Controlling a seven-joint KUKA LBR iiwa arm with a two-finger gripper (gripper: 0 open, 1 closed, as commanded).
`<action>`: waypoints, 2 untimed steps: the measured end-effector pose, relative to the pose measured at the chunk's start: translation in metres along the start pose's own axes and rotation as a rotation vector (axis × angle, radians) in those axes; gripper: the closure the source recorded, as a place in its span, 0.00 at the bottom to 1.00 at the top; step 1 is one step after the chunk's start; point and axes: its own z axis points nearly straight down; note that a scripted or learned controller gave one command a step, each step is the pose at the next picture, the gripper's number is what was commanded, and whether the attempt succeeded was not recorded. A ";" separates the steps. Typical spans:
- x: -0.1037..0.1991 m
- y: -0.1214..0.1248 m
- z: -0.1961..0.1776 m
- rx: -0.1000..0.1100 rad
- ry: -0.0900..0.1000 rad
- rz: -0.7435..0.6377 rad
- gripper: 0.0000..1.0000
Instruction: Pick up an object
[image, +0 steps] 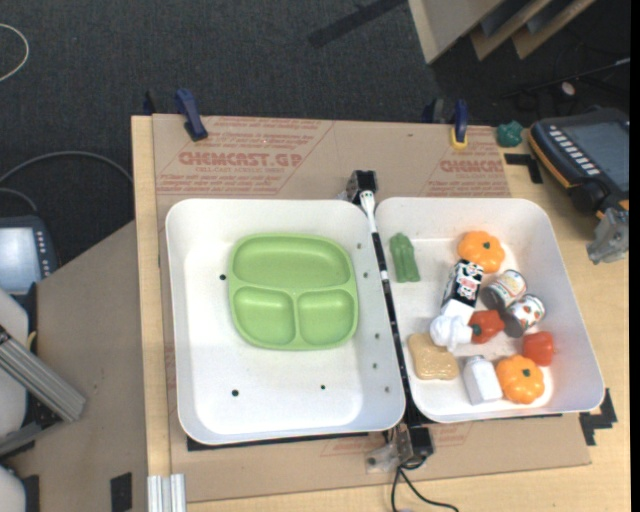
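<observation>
Meanwhile, small toys (490, 320) crowd the right bin (570, 300); a green plate (294, 290) sits left.

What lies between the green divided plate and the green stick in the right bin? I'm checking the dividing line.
In the camera view, between the green plate and green stick run the two bins' meeting rims, dark-seamed.

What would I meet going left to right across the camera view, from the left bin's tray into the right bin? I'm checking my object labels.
Green divided tray → green block → tan toast-shaped piece → black-and-white carton → red tomato-like piece. The tightly clustered pieces are left out.
</observation>
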 end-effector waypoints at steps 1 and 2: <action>-0.030 0.038 0.209 0.000 -0.002 0.006 1.00; 0.103 0.017 0.217 -0.009 0.003 -0.009 1.00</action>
